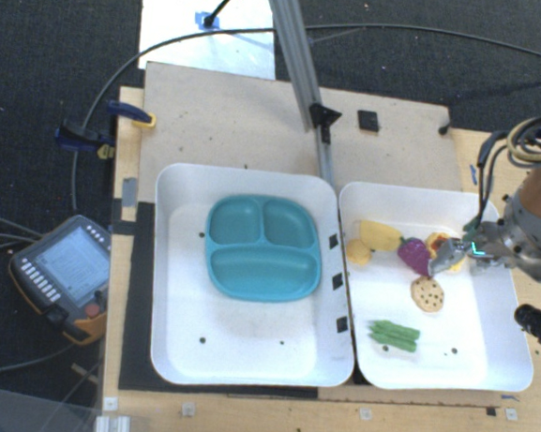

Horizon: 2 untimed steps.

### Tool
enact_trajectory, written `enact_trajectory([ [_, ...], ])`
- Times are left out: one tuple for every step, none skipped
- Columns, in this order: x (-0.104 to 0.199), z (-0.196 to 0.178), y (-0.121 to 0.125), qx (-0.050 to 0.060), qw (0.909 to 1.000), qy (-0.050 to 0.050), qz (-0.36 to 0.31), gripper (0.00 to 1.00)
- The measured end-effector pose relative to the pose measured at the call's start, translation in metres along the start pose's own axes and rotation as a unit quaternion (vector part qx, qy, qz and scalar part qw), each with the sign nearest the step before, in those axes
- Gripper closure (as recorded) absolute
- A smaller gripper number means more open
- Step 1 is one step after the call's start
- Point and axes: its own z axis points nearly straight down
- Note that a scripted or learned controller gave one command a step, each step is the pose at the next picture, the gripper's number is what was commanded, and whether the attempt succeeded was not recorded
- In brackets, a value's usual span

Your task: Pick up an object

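The right bin (493, 366) holds several toy foods: a yellow piece (378, 234) with a small yellow ball (358, 256) beside it, a purple eggplant (415, 254), a round cookie (427, 295) and green beans (394, 334). A red and yellow item (437, 243) lies just behind the eggplant. My gripper (446, 257) reaches in from the right and sits low over the eggplant's right end, close to the red and yellow item. Nothing is visibly lifted.
The left bin (172, 324) holds a teal divided plate (263, 247). A metal pole (299, 53) slants over the bench behind the bins. A teach pendant (63, 272) lies off the bench at left. Cables run across the dark floor.
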Motion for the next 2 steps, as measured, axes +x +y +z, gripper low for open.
enact_trajectory([
  [0.0,-0.001,0.001,-0.001,1.0,0.0,0.0,0.0],
  [-0.004,0.061,-0.002,0.001,1.0,0.0,0.002,0.0],
])
